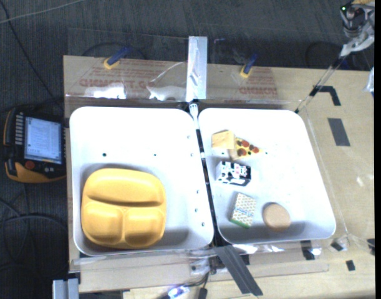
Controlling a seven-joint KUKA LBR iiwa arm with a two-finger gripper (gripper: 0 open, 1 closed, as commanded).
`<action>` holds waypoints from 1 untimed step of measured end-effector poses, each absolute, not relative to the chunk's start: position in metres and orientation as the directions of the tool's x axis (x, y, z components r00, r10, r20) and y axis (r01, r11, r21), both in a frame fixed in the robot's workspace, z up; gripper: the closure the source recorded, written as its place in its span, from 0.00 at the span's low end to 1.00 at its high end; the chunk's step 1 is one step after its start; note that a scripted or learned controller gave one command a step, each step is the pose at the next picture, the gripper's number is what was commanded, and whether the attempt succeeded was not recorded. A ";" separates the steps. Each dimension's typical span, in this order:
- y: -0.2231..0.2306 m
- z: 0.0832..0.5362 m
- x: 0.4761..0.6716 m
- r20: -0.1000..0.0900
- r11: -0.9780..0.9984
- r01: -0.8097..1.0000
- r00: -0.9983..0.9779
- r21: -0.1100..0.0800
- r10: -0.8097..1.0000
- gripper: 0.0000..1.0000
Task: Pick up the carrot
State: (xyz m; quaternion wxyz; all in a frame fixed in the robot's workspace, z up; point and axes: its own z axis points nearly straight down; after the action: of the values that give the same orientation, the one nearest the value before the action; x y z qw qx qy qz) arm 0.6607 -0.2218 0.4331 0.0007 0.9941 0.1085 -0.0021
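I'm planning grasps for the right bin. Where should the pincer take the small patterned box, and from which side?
Probably from straight above. The patterned box lies flat on the floor of the right bin, so its top face is what shows. Grip across its narrower width, at mid-length. The tan disc lies close on its right but apart from it, which seems to leave a gap for one finger.

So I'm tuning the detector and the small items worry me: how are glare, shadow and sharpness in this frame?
Camera view: lighting is even and soft; the right bin looks slightly washed out, and the small items, such as the round tan piece, are too blurred to identify; the large yellow object casts a faint shadow in the left bin; glare shows on the clear plastic behind the bins.
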 end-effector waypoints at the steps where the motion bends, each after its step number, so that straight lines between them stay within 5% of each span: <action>1: -0.220 0.441 0.661 -0.010 -0.974 0.228 0.974 0.003 0.228 1.00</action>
State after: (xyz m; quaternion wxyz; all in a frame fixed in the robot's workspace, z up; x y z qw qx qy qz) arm 0.6614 -0.2204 0.4414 0.0021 0.9934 0.1150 -0.0046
